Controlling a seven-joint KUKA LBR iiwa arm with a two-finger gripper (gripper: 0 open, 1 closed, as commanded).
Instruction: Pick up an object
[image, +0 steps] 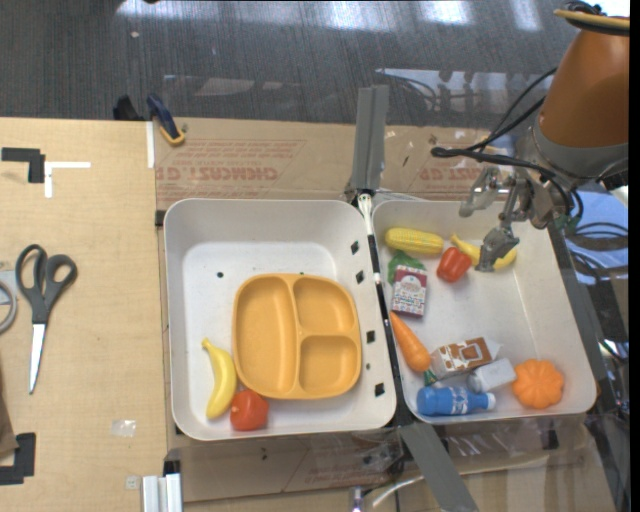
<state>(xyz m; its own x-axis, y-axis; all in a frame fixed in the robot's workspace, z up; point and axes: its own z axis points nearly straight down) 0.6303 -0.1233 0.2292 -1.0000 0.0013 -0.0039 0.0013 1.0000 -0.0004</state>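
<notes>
progress is slim: my claw (497, 243) hangs in the upper right of the frame, over the right bin (572, 330), just above a small yellow piece (505, 258) beside the red pepper (453, 264). i cannot tell how my claw is set, nothing looks lifted, so the pick is all left.

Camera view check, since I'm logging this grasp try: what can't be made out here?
- Claw: too small to tell whether it is open, shut or holding anything.
- Yellow item beside the red pepper: partly hidden by the claw.
- Blue bottle label: too small to read.
- Arm: cut off by the top edge.
</notes>
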